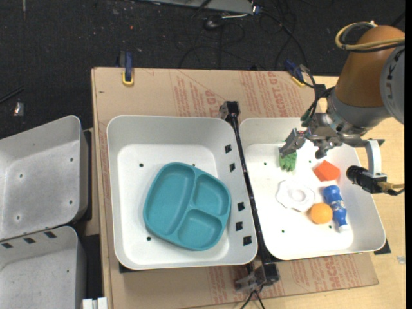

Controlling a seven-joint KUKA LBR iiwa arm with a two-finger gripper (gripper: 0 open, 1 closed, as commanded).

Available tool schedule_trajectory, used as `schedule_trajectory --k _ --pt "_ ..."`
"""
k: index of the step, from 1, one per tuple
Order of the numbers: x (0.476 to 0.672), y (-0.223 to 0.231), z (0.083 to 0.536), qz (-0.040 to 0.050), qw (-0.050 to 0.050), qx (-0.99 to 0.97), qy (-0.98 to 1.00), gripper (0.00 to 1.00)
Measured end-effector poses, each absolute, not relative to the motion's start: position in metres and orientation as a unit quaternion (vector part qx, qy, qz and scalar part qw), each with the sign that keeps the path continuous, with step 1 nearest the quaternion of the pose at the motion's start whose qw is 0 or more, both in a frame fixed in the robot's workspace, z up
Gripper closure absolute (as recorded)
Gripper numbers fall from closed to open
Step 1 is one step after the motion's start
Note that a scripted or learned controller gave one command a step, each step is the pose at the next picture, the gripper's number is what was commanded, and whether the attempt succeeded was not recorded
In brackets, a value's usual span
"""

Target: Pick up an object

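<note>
In the camera view the claw point(308, 143) hangs over the right bin point(270, 237), at about 11 o'clock in it. Its fingers look spread, one beside the green toy point(287, 160), with nothing between them. The orange block point(327, 170), the white fried-egg toy point(296, 194), the orange ball point(320, 214) and the blue tube point(336, 205) lie toward 4 o'clock. The left bin point(129, 172) holds a teal divided plate point(187, 206). The step seems the approach; next the claw should descend around the green toy and close.

two white bins point(122, 172), one teal tray point(187, 206), five small items point(320, 214)
</note>
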State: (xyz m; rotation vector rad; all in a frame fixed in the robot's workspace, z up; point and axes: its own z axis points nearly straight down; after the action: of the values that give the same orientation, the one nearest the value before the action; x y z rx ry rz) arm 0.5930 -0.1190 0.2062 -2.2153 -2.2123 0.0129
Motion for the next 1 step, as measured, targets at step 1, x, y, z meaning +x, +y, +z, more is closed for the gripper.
schedule_trajectory --k 1 --pt "0.5959 -0.1188 0.2136 0.0001 0.000 -0.707 -0.707 0.00"
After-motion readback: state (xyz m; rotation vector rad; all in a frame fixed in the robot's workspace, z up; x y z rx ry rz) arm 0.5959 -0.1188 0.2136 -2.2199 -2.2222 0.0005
